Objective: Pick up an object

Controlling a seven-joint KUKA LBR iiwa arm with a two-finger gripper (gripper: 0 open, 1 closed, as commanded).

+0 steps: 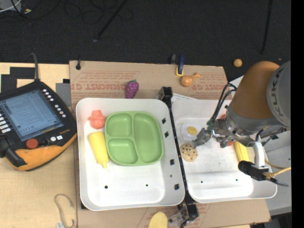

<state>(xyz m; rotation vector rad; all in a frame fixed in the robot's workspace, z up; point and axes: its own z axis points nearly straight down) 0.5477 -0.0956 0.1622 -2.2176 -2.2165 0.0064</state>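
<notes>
Two-finger gripper [199,137], fingers spread and holding nothing, hangs near the right white bin's [223,189] left wall, above a round brown cookie [189,152].

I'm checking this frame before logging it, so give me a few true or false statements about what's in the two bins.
1. The green plate lies in the left bin. True.
2. The cookie sits in the left bin. False: it is in the right bin.
3. The yellow bottle lies beside the plate. True.
4. The gripper hangs over the left bin. False: it is over the right bin, near the cookie.
5. The plate has three compartments. True.
</notes>
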